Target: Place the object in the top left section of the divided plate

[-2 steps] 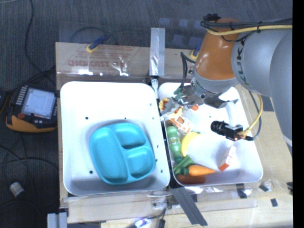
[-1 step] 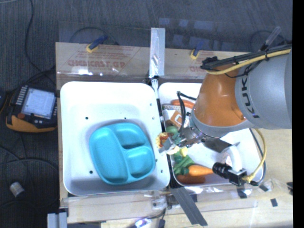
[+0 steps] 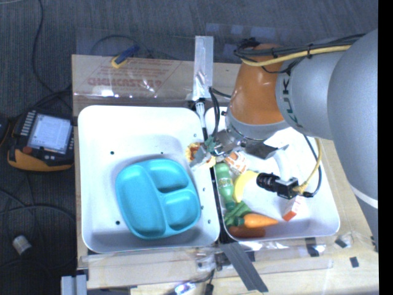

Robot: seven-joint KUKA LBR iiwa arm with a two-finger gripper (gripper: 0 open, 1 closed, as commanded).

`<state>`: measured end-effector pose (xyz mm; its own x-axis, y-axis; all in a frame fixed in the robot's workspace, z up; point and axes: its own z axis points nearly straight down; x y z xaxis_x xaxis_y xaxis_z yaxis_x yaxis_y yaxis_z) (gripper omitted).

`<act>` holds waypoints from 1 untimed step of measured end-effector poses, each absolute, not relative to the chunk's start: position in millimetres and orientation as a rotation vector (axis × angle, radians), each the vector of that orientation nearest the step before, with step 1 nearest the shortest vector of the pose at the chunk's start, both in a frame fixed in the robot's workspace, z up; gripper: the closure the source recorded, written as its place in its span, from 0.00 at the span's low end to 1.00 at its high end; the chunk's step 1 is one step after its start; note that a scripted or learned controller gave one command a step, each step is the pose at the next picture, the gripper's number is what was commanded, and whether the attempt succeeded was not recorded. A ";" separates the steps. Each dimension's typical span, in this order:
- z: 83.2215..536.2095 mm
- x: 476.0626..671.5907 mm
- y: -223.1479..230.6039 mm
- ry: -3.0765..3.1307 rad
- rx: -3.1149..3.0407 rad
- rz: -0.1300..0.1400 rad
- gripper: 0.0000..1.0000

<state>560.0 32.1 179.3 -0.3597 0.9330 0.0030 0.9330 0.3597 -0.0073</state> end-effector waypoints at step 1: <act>179.5 490.7 -8.7 -2.418 -1.993 0.008 1.00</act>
